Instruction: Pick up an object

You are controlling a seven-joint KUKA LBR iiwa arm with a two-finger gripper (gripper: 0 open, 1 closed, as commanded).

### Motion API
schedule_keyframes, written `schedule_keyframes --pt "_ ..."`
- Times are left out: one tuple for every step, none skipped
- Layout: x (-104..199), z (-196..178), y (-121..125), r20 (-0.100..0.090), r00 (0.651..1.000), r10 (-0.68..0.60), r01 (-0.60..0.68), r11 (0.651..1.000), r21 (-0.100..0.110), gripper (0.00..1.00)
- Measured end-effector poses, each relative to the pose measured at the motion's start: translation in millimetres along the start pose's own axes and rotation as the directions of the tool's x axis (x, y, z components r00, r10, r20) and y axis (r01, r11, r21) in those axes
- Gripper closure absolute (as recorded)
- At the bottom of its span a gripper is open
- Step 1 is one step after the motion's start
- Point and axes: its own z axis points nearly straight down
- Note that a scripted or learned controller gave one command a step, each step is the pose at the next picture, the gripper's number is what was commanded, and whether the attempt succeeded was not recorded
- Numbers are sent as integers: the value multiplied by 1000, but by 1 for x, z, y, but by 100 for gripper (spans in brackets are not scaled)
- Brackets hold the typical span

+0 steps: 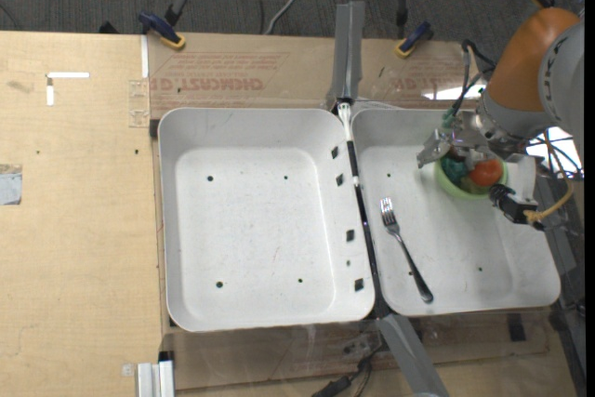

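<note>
White plastic is forming both shallow bins, which are sitting side by side on the wooden desk (74, 228). The left bin (186, 200) is showing its bare floor with a few small dark holes. The right bin (521, 279) is carrying the loose things. A metal fork (404, 248) is lying on its floor toward the middle, tines pointing to the far side and handle running toward the near rim, apart from everything else.

At the far right part of that bin, the grey arm with its orange band (525, 60) is reaching down over a cluster of small things: a light green rounded piece (456, 184), a darker green piece (456, 169) and a red one (485, 172), all touching or overlapping one another. The gripper (462, 155) is sitting right on top of this cluster, and its body and cabling are covering much of it, so it cannot be told how it is set or whether anything is caught in it.

Between the bins a grey post (350, 51) is rising from the far side, with black clips along the shared rims. Cardboard with printed lettering (242, 74) is lying behind the bins, pinned by two blue-and-orange clamps (163, 30), and cables are trailing across the dark carpet beyond.
</note>
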Motion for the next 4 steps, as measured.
schedule_keyframes --pt "0 -13 2 1 1000 -2 2 1000 -6 100" --pt "59 -151 -73 -2 901 -434 433 901 24 100" --pt "-10 -6 -32 3 834 -552 551 834 9 100" --pt "84 -118 -23 -4 845 -535 535 844 21 100"
